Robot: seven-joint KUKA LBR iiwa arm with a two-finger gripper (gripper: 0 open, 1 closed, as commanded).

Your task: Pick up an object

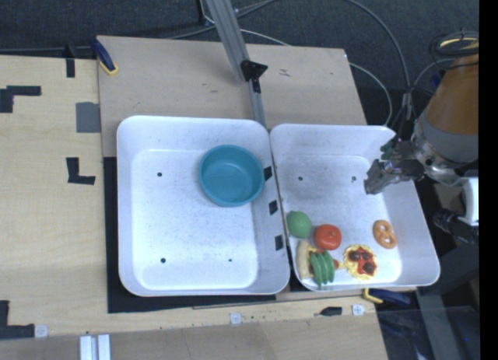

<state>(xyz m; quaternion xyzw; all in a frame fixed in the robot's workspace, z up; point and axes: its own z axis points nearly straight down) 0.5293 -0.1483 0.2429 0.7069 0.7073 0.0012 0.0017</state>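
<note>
In the right bin (327, 148) several small toy foods lie near the front: a green round piece (299, 223), a red tomato (327, 235), a green pepper (321, 266) over a pale yellow piece, a pizza slice (360, 261) and a pretzel (384, 232). My gripper (379, 177) hangs over the right bin's right side, behind the pretzel, with nothing visible between its fingers. A blue bowl (231, 175) sits at the back right of the left bin (148, 218).
A grey metal pole (226, 24) slants down from the top to the gap between the bins. Black cables (327, 1) loop across the dark floor behind the bench. A blue-yellow clamp (105, 57) sits at the board's back left corner.
</note>
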